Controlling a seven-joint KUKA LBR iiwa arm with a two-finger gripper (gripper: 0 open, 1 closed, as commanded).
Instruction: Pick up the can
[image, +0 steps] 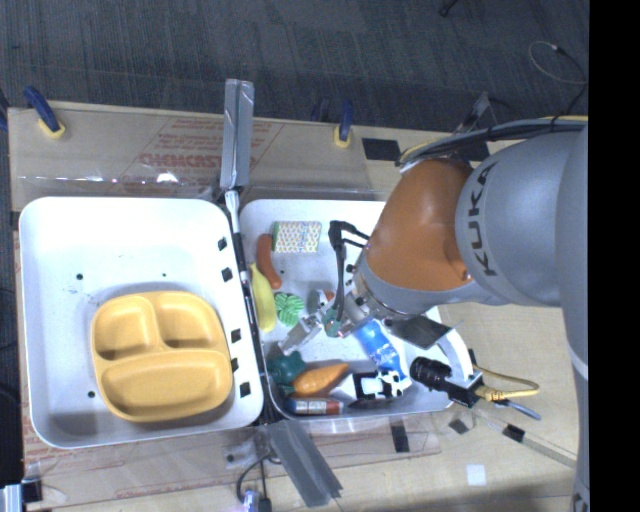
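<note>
Because the arm (470, 235) leans low over the right bin (300, 215), its hand (335, 320) sits among clutter near the blue can (378, 345), grip state unclear.

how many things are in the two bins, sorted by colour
As far as the arm lets me see:
Yellow: 2, divided tray, banana
Green: 2, leafy toy, dark piece
Orange or red: 3, sausage, loaf-shaped toy, tube
Blue: 1, can
Patterned: 2, box, cow toy
Total: 10

Even overhead light, soft shadows inside white bins (60, 225), slight overall blur.
</note>
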